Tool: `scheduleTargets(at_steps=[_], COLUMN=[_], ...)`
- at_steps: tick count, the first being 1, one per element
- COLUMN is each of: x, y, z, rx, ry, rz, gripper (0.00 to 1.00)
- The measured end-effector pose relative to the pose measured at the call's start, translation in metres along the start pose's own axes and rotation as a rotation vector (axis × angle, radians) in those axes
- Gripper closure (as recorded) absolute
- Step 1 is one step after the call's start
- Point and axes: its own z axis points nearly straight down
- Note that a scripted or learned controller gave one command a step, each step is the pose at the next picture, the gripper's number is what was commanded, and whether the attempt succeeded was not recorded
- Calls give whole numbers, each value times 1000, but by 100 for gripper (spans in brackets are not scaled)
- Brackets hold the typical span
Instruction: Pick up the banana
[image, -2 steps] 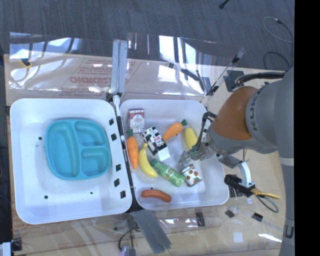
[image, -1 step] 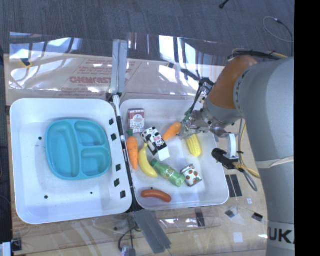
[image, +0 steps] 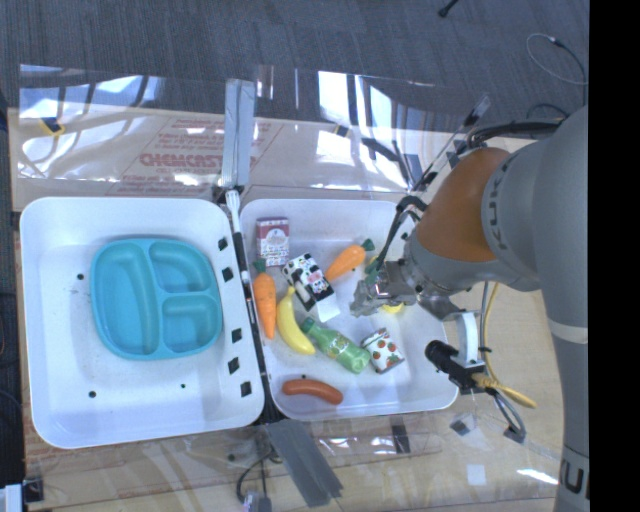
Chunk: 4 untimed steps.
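Resting on the worktop (image: 130, 160) are two shallow white bins, set side by side. In the left white plastic bin (image: 50, 400), a light blue compartmented tray (image: 156, 298) is seen lying flat, near the middle.

Contents of the right white plastic bin (image: 420, 395) are listed as follows. The yellow curved banana (image: 293, 326) is found in the left half of this bin, lying roughly lengthwise, just beside an orange carrot with a green top (image: 264, 302) on its left and touching or nearly touching a green plastic bottle-shaped item (image: 335, 344) on its right. A small red and white carton (image: 272, 241) is placed near the far wall. A black and white cow-patterned box (image: 308, 279) is seen just above the banana. A second orange carrot (image: 347, 261) is laid at a tilt near the middle. A small white can with a red pattern (image: 382, 351) is set beside the green item. A reddish-brown sausage (image: 312, 390) is laid near the front wall.

The grey arm with its orange band (image: 470, 215) is reached in over the right half of this bin. The metal tool (image: 372, 293) is positioned low, well apart from the banana, next to a small yellow object (image: 392, 308) that is largely hidden. Whether the tool is open or closed cannot be told, and nothing is seen to be gripped by it.
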Motion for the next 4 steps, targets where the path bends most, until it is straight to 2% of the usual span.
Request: scheduleTargets(at_steps=[1, 2, 3, 4], x=[0, -40, -34, -17], y=[0, 54, 83, 104], z=[0, 33, 47, 46], rx=[0, -4, -4, -5], ry=[0, -1, -2, -2], rz=[0, 201, 75, -19], gripper=[0, 0, 0, 0])
